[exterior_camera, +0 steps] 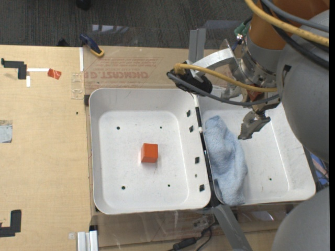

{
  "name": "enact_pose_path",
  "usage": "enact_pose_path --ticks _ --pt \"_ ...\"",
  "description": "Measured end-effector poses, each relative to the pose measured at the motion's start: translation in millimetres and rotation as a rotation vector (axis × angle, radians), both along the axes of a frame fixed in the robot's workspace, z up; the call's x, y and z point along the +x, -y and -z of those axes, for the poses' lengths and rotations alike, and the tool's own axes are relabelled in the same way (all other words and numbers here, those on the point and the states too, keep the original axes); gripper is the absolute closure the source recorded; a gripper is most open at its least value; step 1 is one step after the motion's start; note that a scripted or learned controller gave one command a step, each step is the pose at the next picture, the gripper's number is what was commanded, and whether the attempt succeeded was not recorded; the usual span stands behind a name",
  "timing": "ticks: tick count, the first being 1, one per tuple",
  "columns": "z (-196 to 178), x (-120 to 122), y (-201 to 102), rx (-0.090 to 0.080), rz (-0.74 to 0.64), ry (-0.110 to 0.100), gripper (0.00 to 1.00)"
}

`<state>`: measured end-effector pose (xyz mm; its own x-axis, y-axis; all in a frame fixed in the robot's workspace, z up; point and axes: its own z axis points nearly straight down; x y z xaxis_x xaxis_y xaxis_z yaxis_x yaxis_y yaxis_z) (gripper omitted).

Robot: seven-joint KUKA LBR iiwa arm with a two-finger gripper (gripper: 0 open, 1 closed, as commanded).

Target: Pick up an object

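Lying apart — one block (pixel 149 153), one cloth (pixel 225 158)

Dark, perhaps carpeted floor (pixel 131 7) lies beyond the light wooden bench (pixel 42 156).

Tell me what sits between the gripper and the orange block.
In the camera view, the light blue cloth lies between the gripper and the orange block, heaped against the divider where the two bins meet. Past that is bare white bin floor.

gripper (pixel 250 128) low, pointing down
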<state>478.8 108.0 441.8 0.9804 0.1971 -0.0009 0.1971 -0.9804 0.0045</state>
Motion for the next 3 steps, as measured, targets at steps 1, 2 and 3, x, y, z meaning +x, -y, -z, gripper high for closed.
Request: enact_pose_path --ticks 1,2,3 --pt "0.3 -0.2 79.0 -0.001 -0.004 -0.003 0.0" --pt "0.1 -0.1 48.7 -0.001 -0.004 -0.001 0.0" --pt "0.2 0.0 24.8 -0.001 -0.002 0.0 0.0"
